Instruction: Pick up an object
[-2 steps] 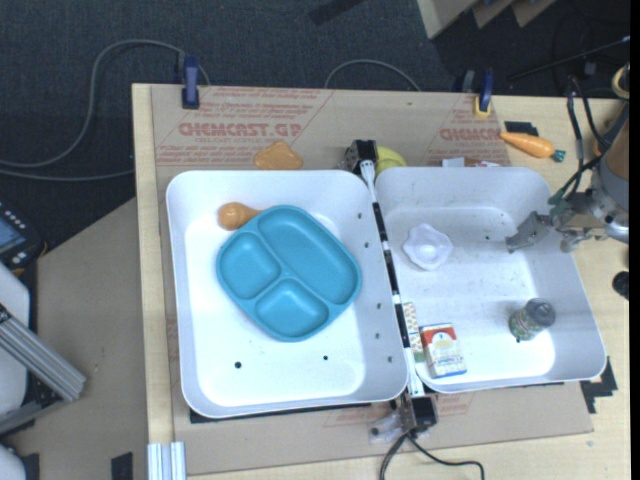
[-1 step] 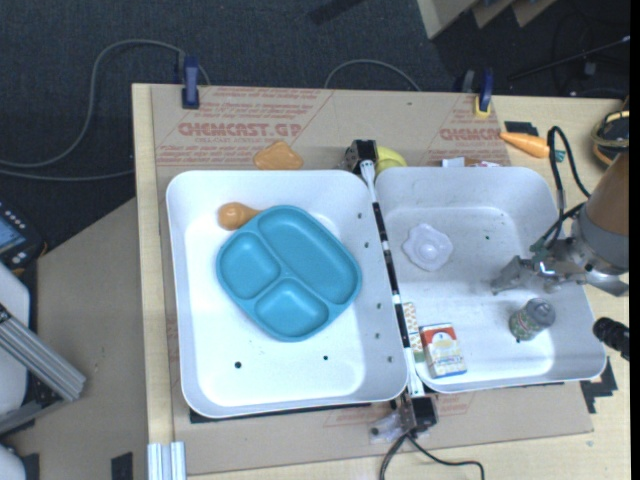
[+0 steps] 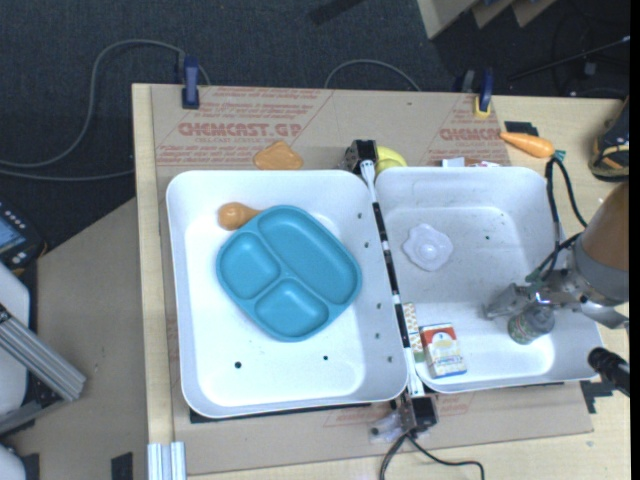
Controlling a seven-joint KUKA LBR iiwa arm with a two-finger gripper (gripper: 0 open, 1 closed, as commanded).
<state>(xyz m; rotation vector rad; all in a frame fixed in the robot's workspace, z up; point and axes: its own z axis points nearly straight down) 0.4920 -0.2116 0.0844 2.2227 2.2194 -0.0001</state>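
- Hovering low in the right bin [image 3: 470, 183], my gripper [image 3: 528, 313] sits near that bin's right wall; whether it is wide or narrow I cannot tell, since the metal parts blur together at the tip.
- Nearest candidate is the small carton [image 3: 441, 349] with a red-and-white face, lying flat on the bin floor near the front-left corner, apart from me. I judge it light and stiff, cardboard that would dent under a hard squeeze; I would take it across its two long edges.
- Further back lies a clear plastic lid [image 3: 427, 247], thin and flat. It looks slippery and hard to get under, a poor choice.
- In the left bin [image 3: 200, 298] rests a blue divided tray [image 3: 288, 270], rigid and broad, best taken by its rim, with a small orange piece [image 3: 236, 214] just touching its back edge.
- Bin floors are smooth white plastic, so things may slide when nudged.
- Room around the carton is open above, though the divider wall stands close on its left.
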